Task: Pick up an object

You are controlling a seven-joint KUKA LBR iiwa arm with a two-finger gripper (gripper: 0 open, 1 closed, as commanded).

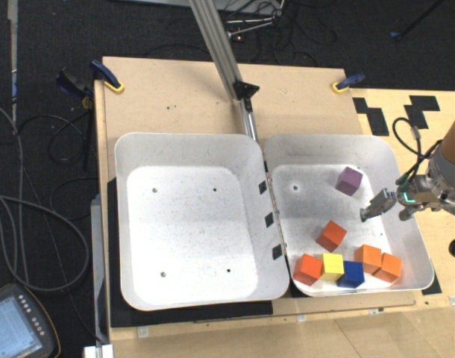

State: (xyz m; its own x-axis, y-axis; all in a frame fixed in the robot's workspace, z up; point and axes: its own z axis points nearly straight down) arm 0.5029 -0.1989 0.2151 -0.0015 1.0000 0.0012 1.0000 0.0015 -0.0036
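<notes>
Hovering at the right bin's (406, 200) three o'clock rim, the claw (388, 200) is seen spread and empty. Toward nine o'clock, the orange cube (332, 235) (likely light, rigid) could be pinched across flat faces.

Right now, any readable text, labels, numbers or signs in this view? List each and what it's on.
No readable text in this view.
Black-and-tan block pattern on the bench at upper right: shapes, not letters.
Screen of the handheld device at lower left: lit, but too small and blurred to read.
Cubes such as the purple one and the white bins: no markings seen.
</notes>
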